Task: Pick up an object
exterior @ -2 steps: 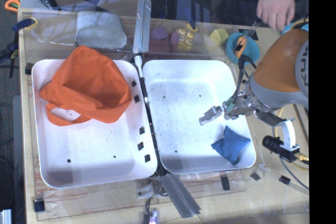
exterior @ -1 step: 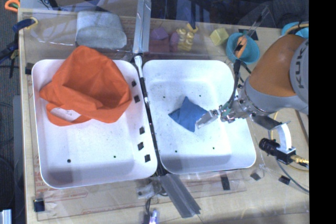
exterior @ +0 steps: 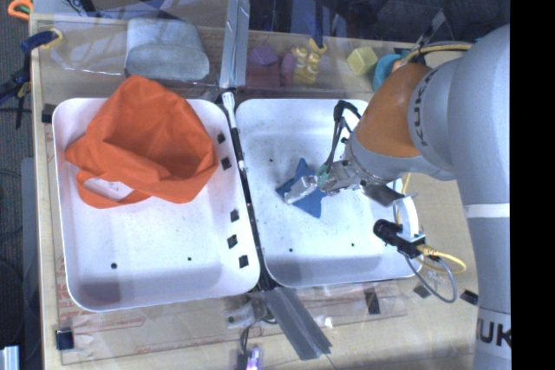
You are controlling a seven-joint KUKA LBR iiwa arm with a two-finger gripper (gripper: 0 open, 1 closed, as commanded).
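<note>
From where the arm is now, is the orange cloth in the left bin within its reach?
Probably yes: the orange cloth lies uncovered, nothing on top. The gripper is down in the right bin, so it must lift over the shared rim first.

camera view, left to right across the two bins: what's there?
Left white bin → crumpled orange cloth bag → dark divider strip between the bins → right white bin → small blue flat object → gripper → grey arm with orange band.

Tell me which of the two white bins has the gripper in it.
The right bin, where the gripper sits at a blue object. The left bin has an orange cloth instead.
</note>
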